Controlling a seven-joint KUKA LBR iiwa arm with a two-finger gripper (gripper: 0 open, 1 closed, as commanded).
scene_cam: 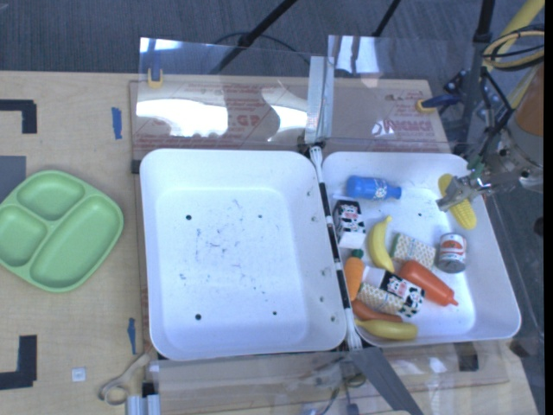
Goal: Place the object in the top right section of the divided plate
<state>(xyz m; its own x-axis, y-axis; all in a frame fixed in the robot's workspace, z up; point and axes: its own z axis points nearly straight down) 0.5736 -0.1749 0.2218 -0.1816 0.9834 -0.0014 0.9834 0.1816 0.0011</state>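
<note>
reaching in from the right, the gripper (pixel 455 195) is seen low over the far right corner of the right bin (pixel 497 318), its tip just beside a corn cob (pixel 460 204); whether the jaws are open or closed cannot be told. nothing is seen held. a blue bottle (pixel 373 188), bananas (pixel 379 244), a can (pixel 451 252) and carrots (pixel 427 283) are scattered in that bin. the green divided plate (pixel 56 229) is set on the bench (pixel 69 111) at far left, well apart from the left bin (pixel 155 180).

The arm (pixel 527 158) is cut off by the right edge, and the tool's (pixel 455 195) fingertips are too small to read.
</note>
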